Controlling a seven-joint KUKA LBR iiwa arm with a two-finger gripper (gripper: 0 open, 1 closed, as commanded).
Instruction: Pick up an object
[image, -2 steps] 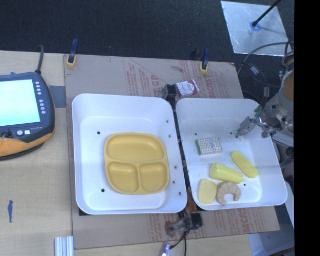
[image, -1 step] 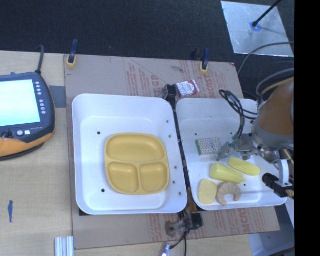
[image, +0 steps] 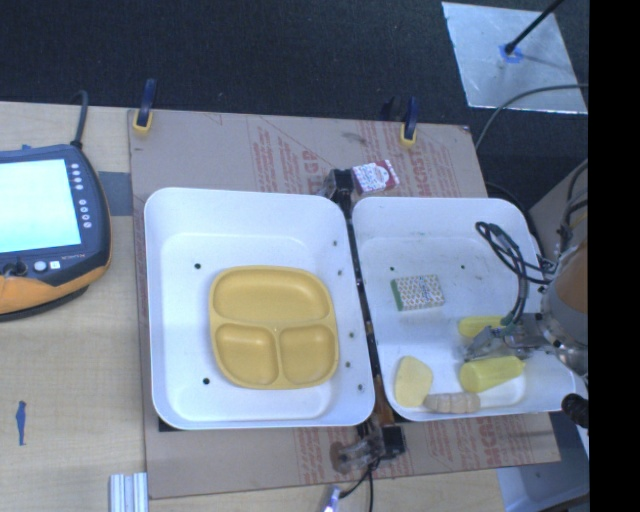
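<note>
Several small objects lie in the right bin (image: 440, 225). A green-and-white speckled pad (image: 417, 292) rests near its middle. By the front wall lie a pale yellow lump (image: 413, 380), a beige stick (image: 452, 403) and a yellow block (image: 491, 374). Another yellow piece (image: 478, 326) lies further back, on the right. My gripper (image: 487, 346) reaches in low from the right, between the yellow piece and the yellow block and close to both. I see nothing lifted off the bin floor.
The left bin (image: 175, 250) holds a yellow divided plate (image: 272, 326). A tablet controller (image: 45, 225) sits at the bench's left edge. A small red-and-white packet (image: 374, 177) lies behind the bins. Black cables (image: 505, 248) loop over the right bin's back right corner.
</note>
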